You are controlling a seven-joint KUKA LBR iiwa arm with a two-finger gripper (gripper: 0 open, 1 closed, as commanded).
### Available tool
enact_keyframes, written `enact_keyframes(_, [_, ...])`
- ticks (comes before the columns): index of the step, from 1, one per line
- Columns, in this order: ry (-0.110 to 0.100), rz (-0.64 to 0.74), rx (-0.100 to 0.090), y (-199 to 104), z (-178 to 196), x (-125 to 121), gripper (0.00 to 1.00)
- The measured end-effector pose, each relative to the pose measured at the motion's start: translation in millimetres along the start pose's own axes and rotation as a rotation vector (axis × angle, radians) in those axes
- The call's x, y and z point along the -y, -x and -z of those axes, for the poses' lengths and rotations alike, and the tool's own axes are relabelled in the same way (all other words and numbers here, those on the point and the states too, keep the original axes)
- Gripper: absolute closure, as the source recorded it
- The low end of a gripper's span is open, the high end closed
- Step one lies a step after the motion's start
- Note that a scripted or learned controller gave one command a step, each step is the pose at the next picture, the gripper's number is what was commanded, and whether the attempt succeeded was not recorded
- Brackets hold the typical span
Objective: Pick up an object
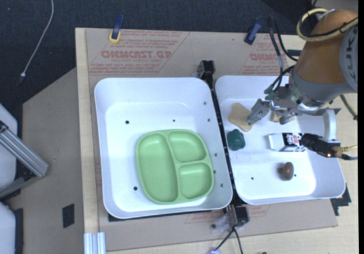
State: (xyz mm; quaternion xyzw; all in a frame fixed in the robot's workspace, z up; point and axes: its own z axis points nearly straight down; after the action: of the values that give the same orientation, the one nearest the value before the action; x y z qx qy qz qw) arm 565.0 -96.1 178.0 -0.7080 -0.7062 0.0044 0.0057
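Tan block (pixel 240 116) is lying near the right bin's (pixel 256 187) far-left corner; the gripper (pixel 272 109) is hovering beside it, fingers spread, holding nothing. Approach step, I judge; next, lowering over it.

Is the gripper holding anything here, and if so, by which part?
Nothing is held: the gripper hangs open over the right bin, beside the tan block.

Cardboard-topped bench (pixel 170 48) bearing two white bins (pixel 114 111) side by side
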Motion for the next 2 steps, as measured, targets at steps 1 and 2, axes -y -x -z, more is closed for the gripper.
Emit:
enact_keyframes(1, [0.014, 0.003, 0.002, -0.2, 7.6, -3.2, 0.00])
enact_keyframes(2, [0.006, 0.002, 0.000, -1.7, -55.9, 1.3, 0.00])
